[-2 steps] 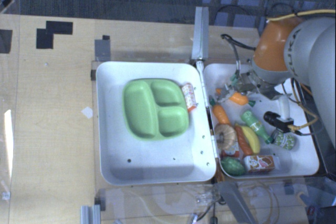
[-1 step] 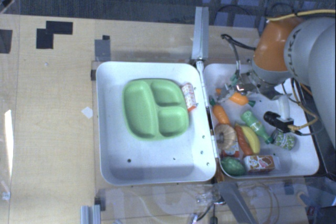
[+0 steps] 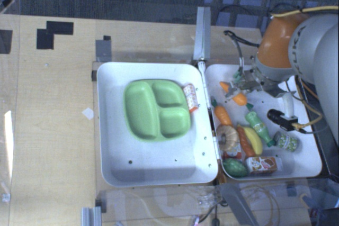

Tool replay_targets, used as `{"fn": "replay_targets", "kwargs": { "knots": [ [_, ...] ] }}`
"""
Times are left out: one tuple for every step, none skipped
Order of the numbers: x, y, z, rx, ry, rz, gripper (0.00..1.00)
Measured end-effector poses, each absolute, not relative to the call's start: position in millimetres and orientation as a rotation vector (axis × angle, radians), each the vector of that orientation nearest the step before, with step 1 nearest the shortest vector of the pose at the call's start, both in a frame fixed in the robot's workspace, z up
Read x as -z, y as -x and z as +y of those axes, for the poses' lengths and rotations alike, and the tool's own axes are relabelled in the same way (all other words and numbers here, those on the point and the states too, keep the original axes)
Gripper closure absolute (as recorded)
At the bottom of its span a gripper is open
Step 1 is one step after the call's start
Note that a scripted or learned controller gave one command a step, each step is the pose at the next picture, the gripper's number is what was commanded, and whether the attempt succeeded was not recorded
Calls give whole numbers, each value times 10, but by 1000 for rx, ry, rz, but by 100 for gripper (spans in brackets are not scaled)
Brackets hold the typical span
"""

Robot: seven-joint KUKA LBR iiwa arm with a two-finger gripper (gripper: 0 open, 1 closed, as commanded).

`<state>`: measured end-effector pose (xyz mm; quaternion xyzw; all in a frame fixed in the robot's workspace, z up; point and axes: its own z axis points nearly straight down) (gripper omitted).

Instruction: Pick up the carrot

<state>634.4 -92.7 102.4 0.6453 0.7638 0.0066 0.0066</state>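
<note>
2 shallow white bins sit side by side on a pale wooden bench (image 3: 47,129). The left bin (image 3: 114,161) holds a light green divided plastic tray (image 3: 157,108) with a small red-and-white packet (image 3: 190,97) at its right edge. In the right bin (image 3: 307,159), the two-finger gripper (image 3: 241,82) of the grey arm hangs over small orange pieces, near an orange carrot (image 3: 222,115), a yellow banana (image 3: 253,139) and a green bottle (image 3: 258,126).

No text, brand or number is reading legibly anywhere. The small red-and-white printed carton (image 3: 262,165) in the right white bin (image 3: 312,164) is showing print too blurred to make out. The small red-and-white wrapped packet (image 3: 190,97) beside the green divided plastic tray (image 3: 156,109) is likewise showing markings too small to read.
</note>
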Motion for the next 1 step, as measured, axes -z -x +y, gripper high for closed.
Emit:
{"fn": "replay_targets", "kwargs": {
  "knots": [
    [-1873,-6598,-202,-9,-1865,2520,100]
  ]
}}
